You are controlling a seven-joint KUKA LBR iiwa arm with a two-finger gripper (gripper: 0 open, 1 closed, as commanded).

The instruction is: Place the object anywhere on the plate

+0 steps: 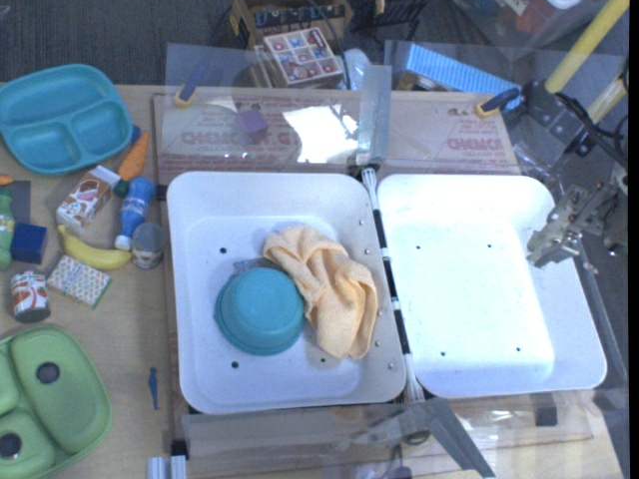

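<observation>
The object to be placed appears to be the yellow cloth (329, 289), lying crumpled in the left bin (200, 208), well away from the gripper (547, 245) and across the divide between the two bins from it. The cloth's lower-left fold touches, and partly overlaps, the rim of a round teal dish (260, 310), which sits upside down or right way up I cannot tell, on the side of the cloth farthest from the gripper. Whether this dish is the plate meant by the task is unclear.

The gripper hangs over the far right rim of the right bin (479, 297), at the edge nearest the arm's base. It is small and pale against the bin wall, and whether it is parted or closed cannot be told; nothing can be seen held in it.

Much farther from the gripper, beyond the left bin on the wooden bench (150, 148), lie loose items: a teal divided tray (65, 118), a banana (92, 250), a blue bottle (134, 211), a small carton (86, 198), a can (30, 295) and a green divided tray (45, 407). A clear panel (329, 128) stands behind both bins.
</observation>
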